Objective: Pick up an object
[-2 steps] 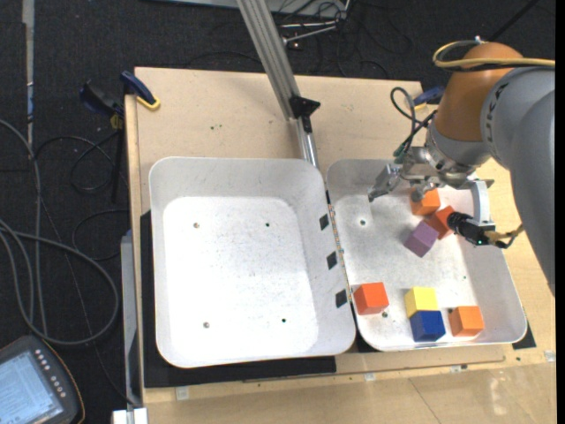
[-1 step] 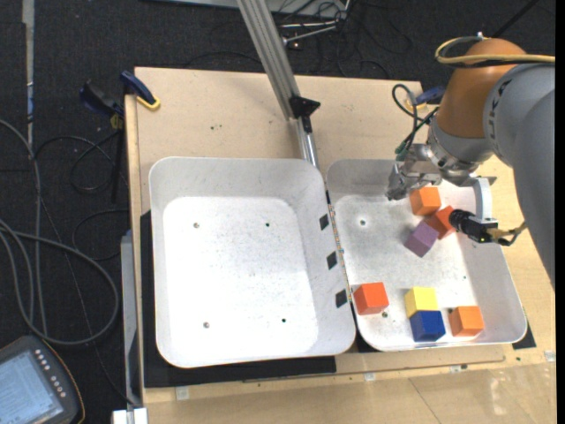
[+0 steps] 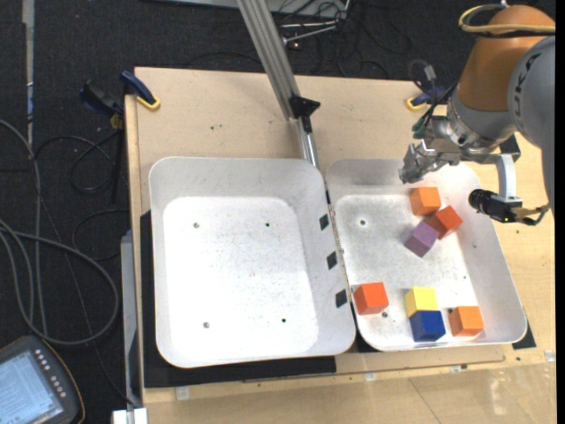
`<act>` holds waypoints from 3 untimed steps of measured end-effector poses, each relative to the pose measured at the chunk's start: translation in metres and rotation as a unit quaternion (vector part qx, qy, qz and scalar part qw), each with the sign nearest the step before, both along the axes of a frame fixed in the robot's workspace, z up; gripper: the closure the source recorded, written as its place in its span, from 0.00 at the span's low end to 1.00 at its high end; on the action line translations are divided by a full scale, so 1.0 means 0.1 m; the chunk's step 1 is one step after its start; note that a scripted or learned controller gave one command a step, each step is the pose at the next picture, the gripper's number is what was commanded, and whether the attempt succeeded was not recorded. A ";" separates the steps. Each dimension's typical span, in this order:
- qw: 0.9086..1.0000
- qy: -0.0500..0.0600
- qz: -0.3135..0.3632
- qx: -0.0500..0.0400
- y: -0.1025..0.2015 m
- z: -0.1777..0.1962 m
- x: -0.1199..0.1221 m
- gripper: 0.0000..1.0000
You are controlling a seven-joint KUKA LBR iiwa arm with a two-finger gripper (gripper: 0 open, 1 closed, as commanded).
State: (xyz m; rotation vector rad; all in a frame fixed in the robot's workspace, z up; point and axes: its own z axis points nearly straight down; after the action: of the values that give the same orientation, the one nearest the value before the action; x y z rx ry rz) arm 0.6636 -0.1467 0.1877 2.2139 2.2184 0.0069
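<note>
The right bin (image 3: 494, 263) holds several small blocks. An orange block (image 3: 425, 200) lies near its far edge, with a red-orange block (image 3: 448, 220) and a purple block (image 3: 421, 238) just below it. Along the near edge sit an orange block (image 3: 371, 298), a yellow block (image 3: 421, 300), a blue block (image 3: 427, 325) and another orange block (image 3: 466, 321). My gripper (image 3: 413, 171) hangs over the bin's far edge, just up and left of the top orange block. I see nothing between its tips.
The left bin (image 3: 234, 254) lies beside the right one. A slanted metal pole (image 3: 269, 47) crosses the bench's far side. Clamps (image 3: 141, 91) sit at the bench's back corners. A black cable fitting (image 3: 494, 204) hangs by the right bin's rim.
</note>
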 end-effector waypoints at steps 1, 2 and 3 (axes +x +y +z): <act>1.000 0.001 0.000 0.000 -0.01 0.45 -0.03 1.00; 1.000 0.001 0.000 0.000 -0.01 0.86 -0.02 1.00; 1.000 0.005 0.002 0.002 0.51 0.81 -0.15 1.00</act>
State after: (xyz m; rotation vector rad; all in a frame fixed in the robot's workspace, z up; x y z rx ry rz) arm 0.6489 -0.0961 0.2685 2.2151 2.2304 -0.0005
